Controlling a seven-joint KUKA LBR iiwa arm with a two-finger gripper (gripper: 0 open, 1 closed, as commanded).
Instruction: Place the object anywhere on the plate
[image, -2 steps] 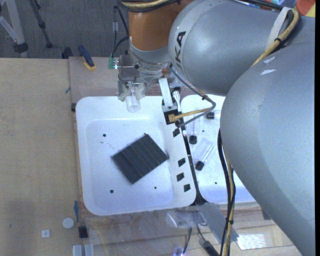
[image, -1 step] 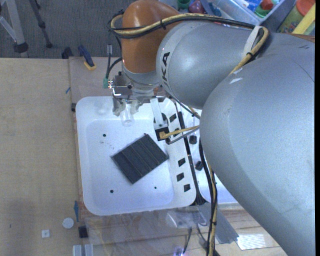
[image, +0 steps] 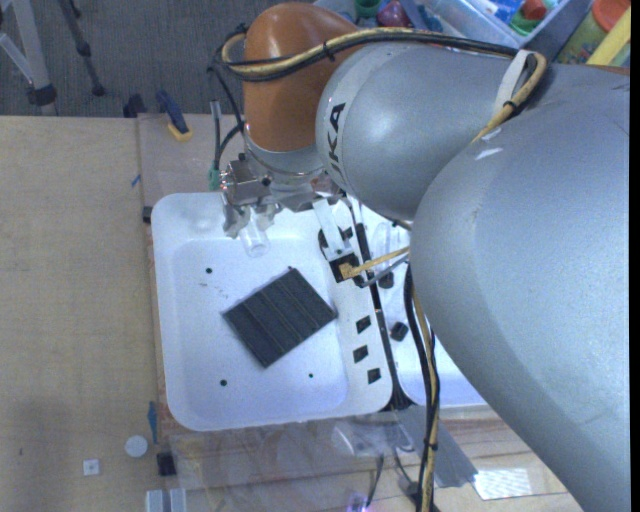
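Presently, the claw is poised over the far edge of the left bin, its state not discernible, the dark ridged plate lies nearby, and a placement descent is judged next.

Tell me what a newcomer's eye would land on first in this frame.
The huge grey arm fills the right and top of the view, its orange band near top centre. Below that band, the end effector hangs over the far edge of the white bin. In the middle of that bin lies a dark ribbed square plate, turned at an angle.
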